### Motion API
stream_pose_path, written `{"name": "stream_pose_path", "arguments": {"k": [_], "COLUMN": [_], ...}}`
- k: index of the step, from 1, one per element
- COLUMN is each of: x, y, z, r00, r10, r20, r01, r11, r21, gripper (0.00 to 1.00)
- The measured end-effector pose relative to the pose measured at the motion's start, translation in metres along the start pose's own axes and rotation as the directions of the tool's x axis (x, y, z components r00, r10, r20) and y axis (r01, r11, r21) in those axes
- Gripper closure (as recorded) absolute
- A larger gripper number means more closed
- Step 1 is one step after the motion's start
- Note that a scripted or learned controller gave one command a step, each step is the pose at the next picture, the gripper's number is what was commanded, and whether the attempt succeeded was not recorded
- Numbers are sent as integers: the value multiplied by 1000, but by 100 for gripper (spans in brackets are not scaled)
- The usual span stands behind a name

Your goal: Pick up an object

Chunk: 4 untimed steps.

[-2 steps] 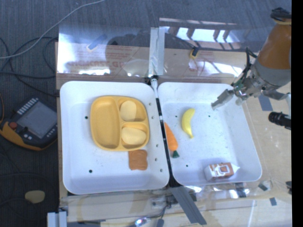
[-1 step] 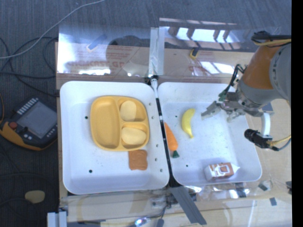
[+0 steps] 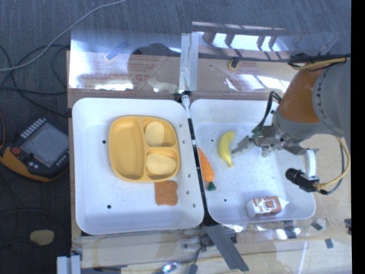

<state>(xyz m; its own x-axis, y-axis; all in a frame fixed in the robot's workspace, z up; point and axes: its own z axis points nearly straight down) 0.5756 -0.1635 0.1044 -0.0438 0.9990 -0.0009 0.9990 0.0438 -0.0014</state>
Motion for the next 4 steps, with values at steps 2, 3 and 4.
{"name": "stream_pose_path", "arguments": {"k": [2, 3, 4], "x": [40, 41, 77], "y": [94, 91, 77], "z": [16, 9, -80], "r00": [986, 986, 991], "r10": [-164, -167, -137], "r20": [1, -5, 1], "r01": [164, 167, 137], "r11": [986, 986, 991], "r21": [8, 26, -1], "gripper": [0, 100, 100]}}
